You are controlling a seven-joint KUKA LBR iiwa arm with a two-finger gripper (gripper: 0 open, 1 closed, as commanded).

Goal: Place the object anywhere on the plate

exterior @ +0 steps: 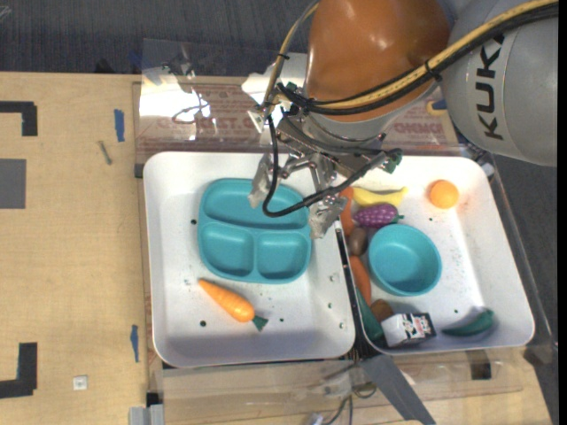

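white bins (168,326) sit under us; our gripper (288,197) hangs open and empty over the plate (257,233). the carrot (228,300) lies just beside it; we should drop low and centre before closing.

Robotics lab: KUKA arm (505,69) at 1 o'clock worked over a wooden bench (62,237) with white bins (168,326) of toy food.

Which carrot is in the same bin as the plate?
The carrot lying just below the plate in the left bin. The other carrot lies in the right bin, beside the bowl.
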